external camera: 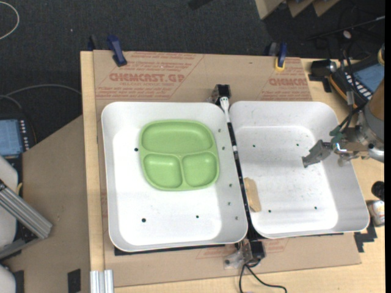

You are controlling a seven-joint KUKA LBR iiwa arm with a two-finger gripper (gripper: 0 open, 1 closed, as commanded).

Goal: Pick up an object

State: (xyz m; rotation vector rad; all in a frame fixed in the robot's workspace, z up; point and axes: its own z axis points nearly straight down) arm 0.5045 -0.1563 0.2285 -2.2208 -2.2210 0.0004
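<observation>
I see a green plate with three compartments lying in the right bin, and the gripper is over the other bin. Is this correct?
Not quite: the sides are swapped. The camera view shows the green plate with three compartments lying in the left bin, and the gripper is over the right bin.

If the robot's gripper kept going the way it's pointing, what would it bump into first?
The gripper points left and down, so it would probably meet the bare floor of the right-hand shallow white bin first, though depth is hard to judge.
</observation>
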